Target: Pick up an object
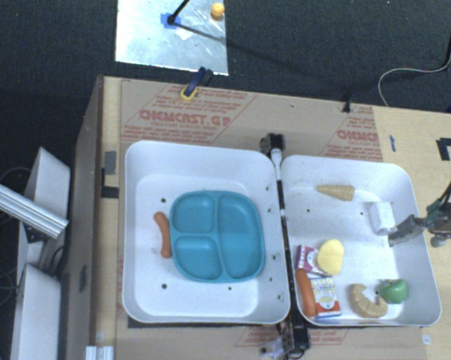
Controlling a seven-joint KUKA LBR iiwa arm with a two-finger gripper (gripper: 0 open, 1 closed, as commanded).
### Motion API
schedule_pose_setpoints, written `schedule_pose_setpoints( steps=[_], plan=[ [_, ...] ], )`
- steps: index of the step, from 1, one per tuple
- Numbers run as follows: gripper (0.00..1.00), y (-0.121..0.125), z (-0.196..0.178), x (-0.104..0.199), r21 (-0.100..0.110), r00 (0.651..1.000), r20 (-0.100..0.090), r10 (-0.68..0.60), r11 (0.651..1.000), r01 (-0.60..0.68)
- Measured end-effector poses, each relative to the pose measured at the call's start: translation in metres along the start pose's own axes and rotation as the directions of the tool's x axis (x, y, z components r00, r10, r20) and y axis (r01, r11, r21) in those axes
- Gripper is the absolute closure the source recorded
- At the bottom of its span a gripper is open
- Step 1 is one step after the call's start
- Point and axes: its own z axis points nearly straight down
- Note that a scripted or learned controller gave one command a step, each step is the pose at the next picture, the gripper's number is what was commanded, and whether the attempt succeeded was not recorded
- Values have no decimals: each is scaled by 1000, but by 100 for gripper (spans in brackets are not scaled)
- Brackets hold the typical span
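Arm (450, 218) cut off at right picture edge; claw (397, 232) fingers too blurred to read. Carrot (305, 292) partly under small carton (324, 295).

I see a blue tray (217, 236) sitting in the left bin (145, 177), a metal sheet (144, 23) on the dark floor beyond the bench (238, 115), and cables (418, 69) trailing upper right.
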Motion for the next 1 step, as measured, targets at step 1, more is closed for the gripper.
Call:
schedule_pose_setpoints(
  steps=[1],
  plan=[
    [0, -6, 88, 72, 1, 1000, -1, 0, 1000, 0]
  ],
)
